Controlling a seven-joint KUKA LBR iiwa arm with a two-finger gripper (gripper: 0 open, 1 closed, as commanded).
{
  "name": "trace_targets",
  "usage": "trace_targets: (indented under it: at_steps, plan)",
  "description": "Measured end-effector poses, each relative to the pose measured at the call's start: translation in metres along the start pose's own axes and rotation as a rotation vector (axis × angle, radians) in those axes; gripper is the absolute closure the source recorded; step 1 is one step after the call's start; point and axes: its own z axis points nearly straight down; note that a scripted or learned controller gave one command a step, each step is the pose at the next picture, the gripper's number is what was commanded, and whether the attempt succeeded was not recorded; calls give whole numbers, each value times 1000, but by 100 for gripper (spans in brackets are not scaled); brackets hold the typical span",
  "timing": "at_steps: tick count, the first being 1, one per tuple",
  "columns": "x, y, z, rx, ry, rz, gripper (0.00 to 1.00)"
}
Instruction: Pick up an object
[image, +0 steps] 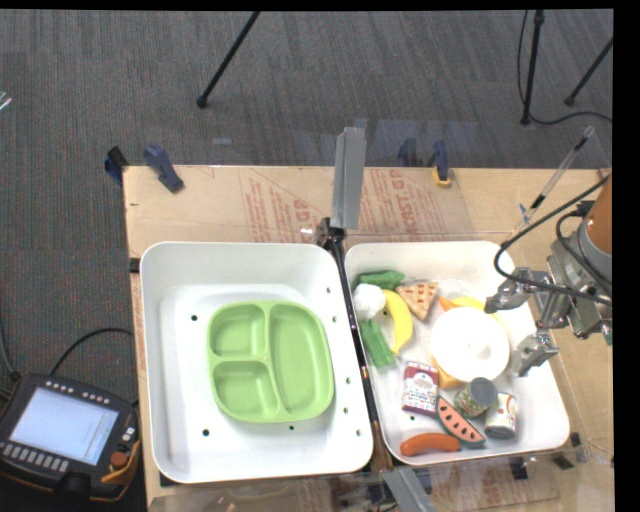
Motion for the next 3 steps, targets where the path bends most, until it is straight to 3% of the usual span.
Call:
trace_targets:
  at_steps: [1, 2, 3]
  plan:
    - [13, 56, 164, -6, 17, -99, 0]
    - [-24, 70, 195, 0, 3, 50, 0]
    - [-65, 62, 194, 0, -1, 152, 0]
